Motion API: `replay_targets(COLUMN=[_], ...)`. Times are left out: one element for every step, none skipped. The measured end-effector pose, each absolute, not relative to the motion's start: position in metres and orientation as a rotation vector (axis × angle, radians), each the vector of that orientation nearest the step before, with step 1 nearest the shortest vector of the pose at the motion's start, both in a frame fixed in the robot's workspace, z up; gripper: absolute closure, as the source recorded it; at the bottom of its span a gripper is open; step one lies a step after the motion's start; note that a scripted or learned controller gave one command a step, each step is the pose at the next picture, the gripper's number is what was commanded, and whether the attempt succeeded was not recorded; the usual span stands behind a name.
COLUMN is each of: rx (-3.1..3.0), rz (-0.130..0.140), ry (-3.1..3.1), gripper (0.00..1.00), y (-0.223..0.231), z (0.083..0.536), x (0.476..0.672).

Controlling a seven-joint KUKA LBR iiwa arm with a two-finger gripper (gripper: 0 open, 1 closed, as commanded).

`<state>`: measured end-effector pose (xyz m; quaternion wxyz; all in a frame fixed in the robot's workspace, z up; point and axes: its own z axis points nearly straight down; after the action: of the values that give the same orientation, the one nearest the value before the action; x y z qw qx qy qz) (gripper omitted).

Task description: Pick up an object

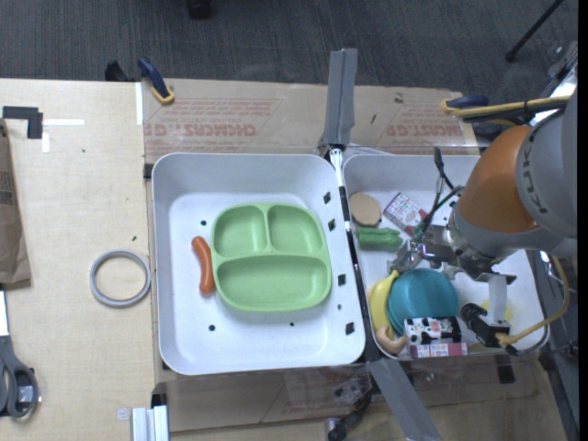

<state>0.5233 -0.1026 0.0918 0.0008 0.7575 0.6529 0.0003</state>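
Fig.: arm w/ orange band reached into right bin, lower right of frame. Hand hovered just above teal bowl, w/ bowl directly below-left; banana beside it. Hand state: cannot tell.

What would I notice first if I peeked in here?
Probably the big green divided plate in the middle of the left bin, with an orange toy hot dog beside it. Then the robot arm's orange band over the right bin, above a teal bowl and a banana.
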Motion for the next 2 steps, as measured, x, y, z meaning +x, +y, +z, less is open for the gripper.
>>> replay_targets(rx=[2.291, 2.282], rz=[0.047, 0.026], ry=[2.087, 2.125], gripper=[0.00, 0.00], y=[-0.0966, -0.0966], z=[0.1022, 0.0975], x=[0.4932, 0.5011])
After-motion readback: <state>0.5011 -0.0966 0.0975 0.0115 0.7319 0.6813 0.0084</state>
